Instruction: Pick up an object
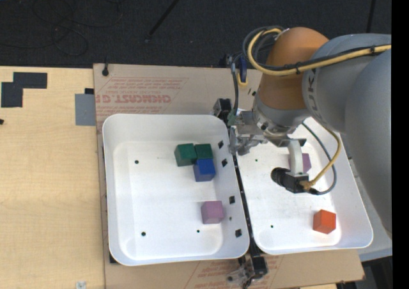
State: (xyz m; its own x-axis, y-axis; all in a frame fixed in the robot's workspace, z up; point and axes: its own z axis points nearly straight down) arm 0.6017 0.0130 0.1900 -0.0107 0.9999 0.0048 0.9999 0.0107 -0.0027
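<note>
Low over the upper end of the wall shared by the two bins: the gripper (245,139), with nothing visibly held and no telling from this angle whether the jaws are apart or together. In the left bin (115,185), near that gripper, a dark green block (185,154) touching a lighter green block (204,150), a blue block (204,170) against the lighter one's lower side, and a purple block (212,211) apart, lower in the view. In the right bin (348,233), an orange block (324,222) near the lower right corner and a small purple piece (306,162) partly hidden behind the robot.
</note>
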